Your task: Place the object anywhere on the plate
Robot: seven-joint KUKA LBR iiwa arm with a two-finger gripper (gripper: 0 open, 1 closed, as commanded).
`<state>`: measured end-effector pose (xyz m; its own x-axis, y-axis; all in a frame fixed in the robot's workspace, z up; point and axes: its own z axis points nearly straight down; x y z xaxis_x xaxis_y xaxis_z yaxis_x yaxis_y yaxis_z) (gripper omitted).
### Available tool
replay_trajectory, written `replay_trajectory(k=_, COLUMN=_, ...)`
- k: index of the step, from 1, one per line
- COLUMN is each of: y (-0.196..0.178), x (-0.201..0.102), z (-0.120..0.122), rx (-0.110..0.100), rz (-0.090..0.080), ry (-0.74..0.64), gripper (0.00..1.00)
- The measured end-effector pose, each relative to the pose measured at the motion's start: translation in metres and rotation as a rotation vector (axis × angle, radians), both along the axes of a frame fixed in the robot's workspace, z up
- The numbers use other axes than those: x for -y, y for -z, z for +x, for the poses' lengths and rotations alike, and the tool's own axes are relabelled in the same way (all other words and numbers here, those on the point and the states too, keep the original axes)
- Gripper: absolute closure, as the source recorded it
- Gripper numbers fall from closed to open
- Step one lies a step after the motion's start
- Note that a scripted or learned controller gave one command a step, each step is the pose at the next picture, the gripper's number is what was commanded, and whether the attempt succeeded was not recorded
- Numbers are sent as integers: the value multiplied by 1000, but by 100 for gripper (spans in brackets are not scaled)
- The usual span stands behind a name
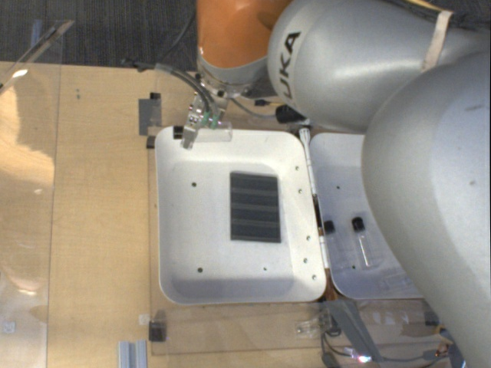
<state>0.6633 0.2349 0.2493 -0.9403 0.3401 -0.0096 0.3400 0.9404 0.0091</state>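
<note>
A dark grey ribbed rectangular plate lies flat in the middle of the left white bin. My gripper hangs over the far left corner of that bin, well away from the plate, under the orange wrist band. I see nothing clearly held in it. In the visible strip of the right bin lies a thin clear stick-like object with a black end, and a small black piece rests just left of it. The big grey arm hides most of the right bin.
The arm's body covers the upper right and right side of the view. Black clamps sit at the left bin's far left corner and near left corner. Wooden bench top stretches to the left of the bins.
</note>
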Motion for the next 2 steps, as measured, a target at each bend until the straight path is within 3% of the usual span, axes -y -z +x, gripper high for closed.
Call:
replay_trajectory(k=1, y=56, x=-1, z=-13, rx=-9, rz=0, ry=438, gripper=100)
replay_trajectory(k=2, y=19, x=11, z=0, rx=-5, rz=2, ry=447, gripper=100)
